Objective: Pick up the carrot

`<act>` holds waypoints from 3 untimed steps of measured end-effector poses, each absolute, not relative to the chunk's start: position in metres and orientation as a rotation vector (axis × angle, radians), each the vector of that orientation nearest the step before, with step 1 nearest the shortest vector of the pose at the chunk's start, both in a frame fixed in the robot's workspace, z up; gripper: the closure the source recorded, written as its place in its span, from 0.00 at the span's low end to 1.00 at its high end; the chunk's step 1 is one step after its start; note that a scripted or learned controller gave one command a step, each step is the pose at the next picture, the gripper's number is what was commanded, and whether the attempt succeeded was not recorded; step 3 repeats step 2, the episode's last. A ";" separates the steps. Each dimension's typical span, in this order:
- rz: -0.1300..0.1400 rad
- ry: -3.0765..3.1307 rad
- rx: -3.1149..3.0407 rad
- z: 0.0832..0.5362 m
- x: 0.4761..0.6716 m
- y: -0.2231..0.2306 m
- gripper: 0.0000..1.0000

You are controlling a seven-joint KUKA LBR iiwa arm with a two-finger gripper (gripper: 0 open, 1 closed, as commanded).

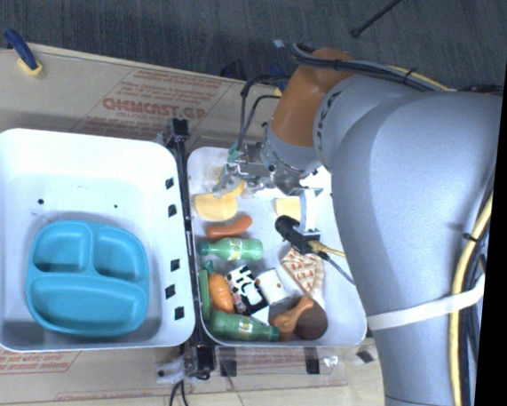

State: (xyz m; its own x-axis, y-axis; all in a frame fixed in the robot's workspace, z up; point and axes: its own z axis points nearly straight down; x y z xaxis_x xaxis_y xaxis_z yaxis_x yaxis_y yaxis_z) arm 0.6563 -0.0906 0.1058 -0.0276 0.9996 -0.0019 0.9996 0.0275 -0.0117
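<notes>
A large grey robot arm (395, 211) reaches in from the right, its orange band above the wrist, the gripper (238, 174) pointing down; finger spacing unclear.

The right bin (345, 291) is packed tight. The carrot (220, 292) lies near its 7 o'clock corner, hemmed in: a green bottle (231, 249) at its 12, another green bottle (243, 329) at its 5, a black-and-white toy (244, 283) touching it at 3, the bin's left wall close at 9. Straight down from above looks the one way in. The grey arm (398, 185) overhangs the bin's 1 to 3 o'clock side. The left bin (24, 176) offers bare floor toward 12, above a blue tray (90, 278).
</notes>
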 end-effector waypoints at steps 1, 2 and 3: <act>0.006 -1.935 -2.475 0.194 0.657 -0.046 1.00; 0.021 -1.538 -2.729 0.200 0.640 0.003 1.00; 0.021 -1.538 -2.729 0.200 0.640 0.003 1.00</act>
